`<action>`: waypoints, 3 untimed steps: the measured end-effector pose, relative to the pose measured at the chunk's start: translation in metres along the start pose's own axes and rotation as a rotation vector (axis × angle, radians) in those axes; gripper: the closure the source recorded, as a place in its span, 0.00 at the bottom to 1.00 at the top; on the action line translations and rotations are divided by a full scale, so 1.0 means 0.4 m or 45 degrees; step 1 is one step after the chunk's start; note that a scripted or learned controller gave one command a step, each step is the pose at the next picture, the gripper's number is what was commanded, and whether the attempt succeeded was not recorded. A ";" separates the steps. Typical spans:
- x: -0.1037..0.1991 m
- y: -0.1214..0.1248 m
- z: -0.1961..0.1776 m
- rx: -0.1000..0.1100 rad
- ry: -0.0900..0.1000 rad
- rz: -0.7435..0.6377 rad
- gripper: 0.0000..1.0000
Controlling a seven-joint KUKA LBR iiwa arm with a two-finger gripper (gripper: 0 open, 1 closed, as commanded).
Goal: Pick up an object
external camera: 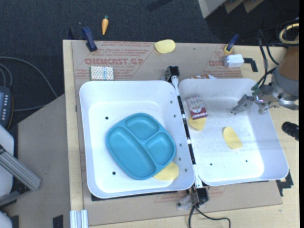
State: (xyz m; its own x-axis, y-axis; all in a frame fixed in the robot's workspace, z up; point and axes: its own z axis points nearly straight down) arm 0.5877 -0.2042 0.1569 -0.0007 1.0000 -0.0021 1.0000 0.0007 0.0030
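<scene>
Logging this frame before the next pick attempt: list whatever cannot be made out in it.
- Gripper, camera view: too small and blurred to tell its state.
- Arm: cut off by the right edge.
- Yellow piece in the left bin: partly under the blue divided plate.
- Yellow piece in the right bin: top hidden by the small red box.
- The box's print: too small to read.
</scene>
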 end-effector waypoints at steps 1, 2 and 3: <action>0.046 -0.033 0.182 0.006 0.003 0.000 0.00; -0.039 0.075 -0.055 0.000 0.000 -0.001 0.00; 0.093 -0.002 -0.073 0.004 0.004 -0.002 0.00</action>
State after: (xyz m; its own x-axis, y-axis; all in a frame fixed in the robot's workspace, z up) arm 0.5866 -0.1670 0.1860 -0.0019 1.0000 0.0014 1.0000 0.0019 -0.0004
